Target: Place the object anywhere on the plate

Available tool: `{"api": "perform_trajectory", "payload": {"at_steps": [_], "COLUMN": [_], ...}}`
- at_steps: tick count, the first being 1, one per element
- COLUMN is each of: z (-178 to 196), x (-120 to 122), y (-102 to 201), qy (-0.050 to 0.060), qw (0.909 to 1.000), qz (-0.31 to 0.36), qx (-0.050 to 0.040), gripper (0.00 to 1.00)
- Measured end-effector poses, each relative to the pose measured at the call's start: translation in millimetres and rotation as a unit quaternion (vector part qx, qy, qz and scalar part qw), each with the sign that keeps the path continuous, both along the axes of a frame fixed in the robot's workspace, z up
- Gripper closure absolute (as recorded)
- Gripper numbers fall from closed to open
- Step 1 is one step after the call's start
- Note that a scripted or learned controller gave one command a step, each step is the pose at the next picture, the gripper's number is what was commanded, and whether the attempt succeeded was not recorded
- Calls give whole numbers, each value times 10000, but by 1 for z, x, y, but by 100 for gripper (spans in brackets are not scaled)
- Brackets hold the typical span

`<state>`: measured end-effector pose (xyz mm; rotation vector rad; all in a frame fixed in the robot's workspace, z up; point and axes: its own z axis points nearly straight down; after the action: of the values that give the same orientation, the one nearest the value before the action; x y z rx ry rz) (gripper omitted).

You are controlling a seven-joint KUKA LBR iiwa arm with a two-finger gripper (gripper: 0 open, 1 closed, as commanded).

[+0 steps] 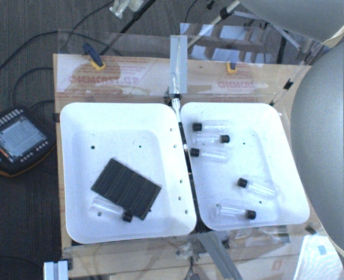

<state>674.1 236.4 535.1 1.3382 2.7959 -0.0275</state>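
A black ribbed rectangular plate [126,188] lies flat and turned at an angle in the left white bin [79,127]. A clear tube with a black cap [110,209] lies on the bin floor along the plate's near-left edge, and its cap touches the plate's front corner. Several more clear tubes with black caps lie scattered in the right bin [277,127], among them one at the back [208,126] and one at the front [235,211]. The grey arm [326,156] looms over the right edge of the bench and across the top right.
A raised rim [185,162] divides the two bins. A teach pendant [16,140] lies on the floor at the left. Clamps and cables sit behind the bins along the wooden board [119,77].
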Motion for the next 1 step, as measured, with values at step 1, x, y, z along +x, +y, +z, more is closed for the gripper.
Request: {"api": "perform_trajectory", "payload": {"at_steps": [1], "z": [9], "x": [0], "y": [1], "qy": [-18], "qw": [10000], "qz": [-2], "qx": [-12], "gripper": [100]}}
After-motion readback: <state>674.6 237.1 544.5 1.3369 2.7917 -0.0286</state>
